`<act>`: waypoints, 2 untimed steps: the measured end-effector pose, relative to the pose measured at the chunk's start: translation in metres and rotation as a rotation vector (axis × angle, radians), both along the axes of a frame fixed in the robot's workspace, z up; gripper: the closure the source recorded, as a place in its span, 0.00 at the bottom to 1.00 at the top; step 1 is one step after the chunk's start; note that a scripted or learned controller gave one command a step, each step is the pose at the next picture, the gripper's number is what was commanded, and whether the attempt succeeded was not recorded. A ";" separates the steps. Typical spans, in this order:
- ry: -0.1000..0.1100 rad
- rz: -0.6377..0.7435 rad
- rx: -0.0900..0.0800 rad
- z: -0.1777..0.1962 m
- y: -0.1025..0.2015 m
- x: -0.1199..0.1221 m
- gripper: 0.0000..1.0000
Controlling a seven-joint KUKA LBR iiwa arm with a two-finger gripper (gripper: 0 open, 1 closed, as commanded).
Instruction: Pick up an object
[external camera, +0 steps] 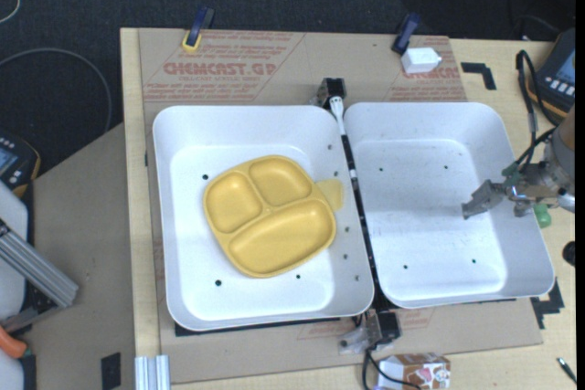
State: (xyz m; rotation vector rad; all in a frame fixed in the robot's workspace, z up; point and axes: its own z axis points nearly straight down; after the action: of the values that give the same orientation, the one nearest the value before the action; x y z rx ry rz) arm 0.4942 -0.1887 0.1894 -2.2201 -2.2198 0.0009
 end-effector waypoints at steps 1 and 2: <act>-0.003 0.001 -0.002 0.011 0.000 0.001 1.00; -0.008 0.002 -0.003 0.057 0.017 -0.014 1.00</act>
State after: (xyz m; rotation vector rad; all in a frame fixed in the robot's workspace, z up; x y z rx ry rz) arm 0.4804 -0.1719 0.2460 -2.2233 -2.2282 -0.0044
